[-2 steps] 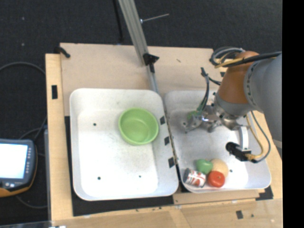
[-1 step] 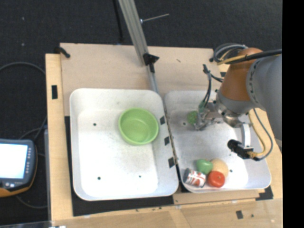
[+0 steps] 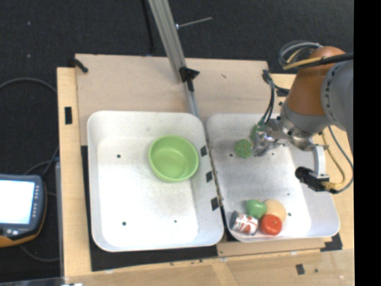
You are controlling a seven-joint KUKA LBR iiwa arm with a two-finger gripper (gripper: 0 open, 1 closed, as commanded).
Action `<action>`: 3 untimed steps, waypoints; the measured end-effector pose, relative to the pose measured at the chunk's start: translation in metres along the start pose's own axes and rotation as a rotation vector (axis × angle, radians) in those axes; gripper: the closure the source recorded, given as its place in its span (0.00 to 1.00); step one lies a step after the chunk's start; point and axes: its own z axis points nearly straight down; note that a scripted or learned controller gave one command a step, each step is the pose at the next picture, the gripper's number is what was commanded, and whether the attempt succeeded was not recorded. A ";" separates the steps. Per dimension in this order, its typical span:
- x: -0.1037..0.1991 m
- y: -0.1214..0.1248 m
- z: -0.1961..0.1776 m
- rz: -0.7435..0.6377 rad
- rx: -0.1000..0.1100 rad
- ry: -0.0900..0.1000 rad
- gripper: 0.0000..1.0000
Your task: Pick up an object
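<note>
Two shallow white bins are being seen side by side on the bench: the left bin (image 3: 107, 219) and the right bin (image 3: 309, 219). One green bowl (image 3: 173, 158) is being held by the left bin, near its middle. Five small objects are being counted in the right bin. One green ball (image 3: 242, 148) is lying alone toward the far side. Four are being clustered at the near edge: one green piece (image 3: 256, 208), one tan piece (image 3: 275, 207), one red ball (image 3: 271, 224) and one red-and-white can (image 3: 244, 223). One arm (image 3: 312, 94) is being counted, and one screen device (image 3: 19, 207) at the far left.
</note>
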 end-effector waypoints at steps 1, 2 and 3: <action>0.003 0.003 -0.044 -0.008 0.000 0.000 1.00; 0.001 0.005 -0.097 -0.009 -0.002 -0.001 1.00; 0.047 -0.017 -0.103 -0.012 0.005 0.002 1.00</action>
